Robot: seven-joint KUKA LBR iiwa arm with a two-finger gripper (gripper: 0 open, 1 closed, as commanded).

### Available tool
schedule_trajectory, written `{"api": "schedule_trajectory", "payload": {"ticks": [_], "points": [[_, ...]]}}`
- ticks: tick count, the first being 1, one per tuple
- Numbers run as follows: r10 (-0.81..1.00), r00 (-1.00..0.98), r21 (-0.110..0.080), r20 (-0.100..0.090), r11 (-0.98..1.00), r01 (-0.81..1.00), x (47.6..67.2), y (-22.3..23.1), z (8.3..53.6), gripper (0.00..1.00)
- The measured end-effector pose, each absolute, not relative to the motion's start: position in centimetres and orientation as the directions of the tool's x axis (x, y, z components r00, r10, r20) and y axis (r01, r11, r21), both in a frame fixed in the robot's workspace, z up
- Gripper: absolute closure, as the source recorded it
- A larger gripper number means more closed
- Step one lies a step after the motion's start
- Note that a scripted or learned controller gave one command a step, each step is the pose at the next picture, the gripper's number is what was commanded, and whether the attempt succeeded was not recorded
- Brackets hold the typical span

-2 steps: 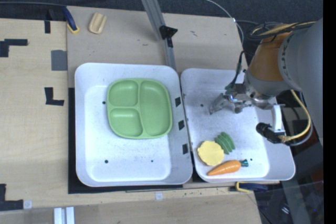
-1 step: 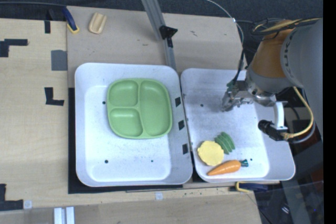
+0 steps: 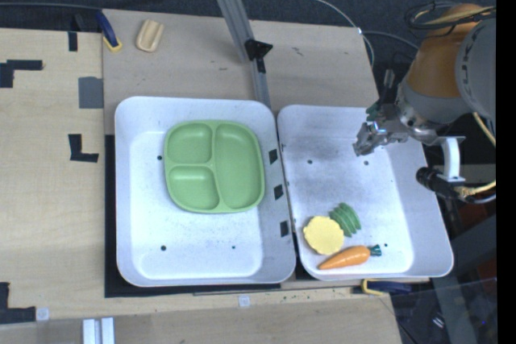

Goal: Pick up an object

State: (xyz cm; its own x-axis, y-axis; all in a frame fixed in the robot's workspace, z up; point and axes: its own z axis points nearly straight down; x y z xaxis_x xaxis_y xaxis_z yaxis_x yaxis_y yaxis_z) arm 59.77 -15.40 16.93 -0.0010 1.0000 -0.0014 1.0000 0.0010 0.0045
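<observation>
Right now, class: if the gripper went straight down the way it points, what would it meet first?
Most likely the bare floor of the right bin. The gripper hangs over its upper part, well apart from the carrot and other toy food; depth is unclear.

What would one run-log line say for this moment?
pincer: over right bin, upper part, nothing held | carrot, yellow piece, green piece: near corner | green tray: left bin
</observation>
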Motion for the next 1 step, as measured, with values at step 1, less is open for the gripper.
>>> {"api": "schedule_trajectory", "payload": {"ticks": [1], "points": [[1.0, -0.001, 0.004, -0.001, 0.001, 1.0, 59.86, -15.38, 22.24, 1.0]]}}
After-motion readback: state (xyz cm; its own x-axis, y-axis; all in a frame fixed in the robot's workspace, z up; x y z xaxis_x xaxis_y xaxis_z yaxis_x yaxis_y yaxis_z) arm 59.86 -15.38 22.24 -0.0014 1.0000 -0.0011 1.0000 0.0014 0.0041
